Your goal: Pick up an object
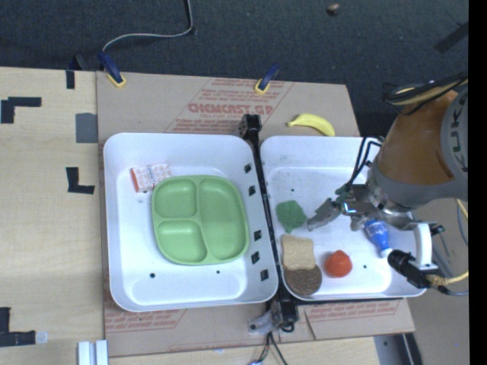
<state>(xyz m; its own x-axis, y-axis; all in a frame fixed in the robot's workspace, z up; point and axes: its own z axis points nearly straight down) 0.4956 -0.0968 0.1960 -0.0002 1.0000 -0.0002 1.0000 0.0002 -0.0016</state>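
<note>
My gripper (pixel 326 214) hangs low over the middle of the right bin (pixel 319 154), reaching in from the right. Its tip is just right of a small green block (pixel 290 215) on the bin floor. Below the block lies a tan slice (pixel 297 252), partly on a round brown disc (pixel 305 280). A red ball-like object (pixel 338 264) rests near the front wall. A blue object (pixel 377 235) lies under the wrist, partly hidden. I see nothing clearly held in the gripper.
The left bin (pixel 122 204) holds a green divided plate (pixel 201 219) and a small red-and-white packet (pixel 149 176). A yellow banana (pixel 311 123) lies on the cardboard behind the right bin. A black divider (pixel 259 196) separates the bins.
</note>
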